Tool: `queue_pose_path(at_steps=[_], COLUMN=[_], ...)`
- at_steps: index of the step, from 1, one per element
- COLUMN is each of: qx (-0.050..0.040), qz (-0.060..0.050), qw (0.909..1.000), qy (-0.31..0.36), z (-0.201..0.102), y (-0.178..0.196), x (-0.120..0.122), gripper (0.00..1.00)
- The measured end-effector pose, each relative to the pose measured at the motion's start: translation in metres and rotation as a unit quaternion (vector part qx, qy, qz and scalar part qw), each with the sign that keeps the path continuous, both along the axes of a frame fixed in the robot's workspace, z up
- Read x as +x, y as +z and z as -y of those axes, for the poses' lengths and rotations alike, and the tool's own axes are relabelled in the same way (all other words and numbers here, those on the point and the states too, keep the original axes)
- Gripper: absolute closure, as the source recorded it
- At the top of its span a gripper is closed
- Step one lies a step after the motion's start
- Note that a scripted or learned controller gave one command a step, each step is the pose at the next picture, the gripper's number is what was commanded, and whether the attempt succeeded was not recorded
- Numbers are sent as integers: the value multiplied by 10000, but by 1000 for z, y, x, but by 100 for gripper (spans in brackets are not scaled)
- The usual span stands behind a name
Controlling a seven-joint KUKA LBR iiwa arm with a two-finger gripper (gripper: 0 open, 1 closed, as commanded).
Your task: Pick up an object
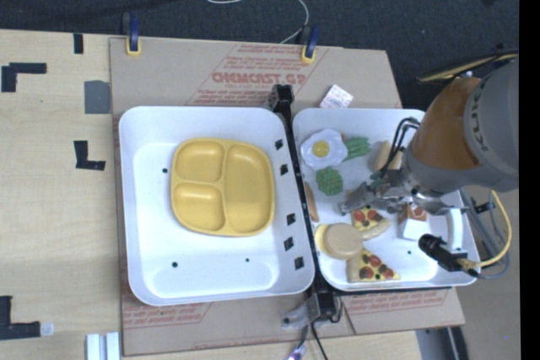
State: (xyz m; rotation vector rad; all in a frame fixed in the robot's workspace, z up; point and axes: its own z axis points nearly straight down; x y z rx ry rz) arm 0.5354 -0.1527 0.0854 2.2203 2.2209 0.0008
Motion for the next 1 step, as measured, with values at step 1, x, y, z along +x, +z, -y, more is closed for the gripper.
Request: queue_pose_path(at_steps=[1], qx=[-2], qz=[-1], qw=[10000], qy=[14], z=[-35], y=[-1], x=[37], gripper=[0])
